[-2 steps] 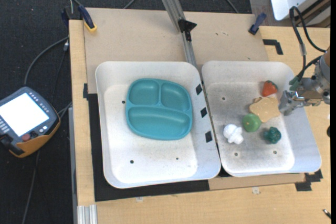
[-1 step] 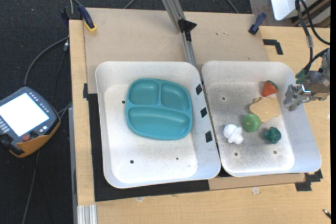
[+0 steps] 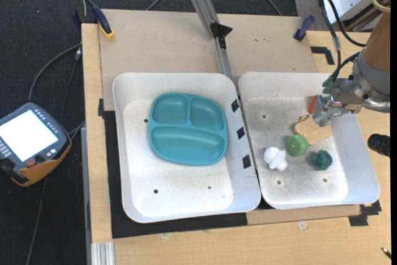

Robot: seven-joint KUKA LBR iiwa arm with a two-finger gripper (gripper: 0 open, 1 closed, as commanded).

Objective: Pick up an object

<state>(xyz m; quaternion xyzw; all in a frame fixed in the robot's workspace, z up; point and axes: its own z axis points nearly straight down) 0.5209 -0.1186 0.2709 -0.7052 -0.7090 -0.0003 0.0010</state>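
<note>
In the right bin [image 3: 347,189] lie a tan flat piece [image 3: 312,130], a green ball-like object [image 3: 297,145], a white lumpy object [image 3: 275,158] and a dark green object [image 3: 321,160]. My gripper [image 3: 322,116] hangs over the bin's right part, its tip right at the tan piece's upper edge. The arm's wrist hides the fingertips. A teal divided plate [image 3: 187,128] lies in the left bin [image 3: 136,195].
A metal pole [image 3: 205,3] slants down from the top to the gap between the bins. Blue clamps [image 3: 102,23] sit at the bench's back corners. A handheld pendant [image 3: 28,143] lies on the floor at left.
</note>
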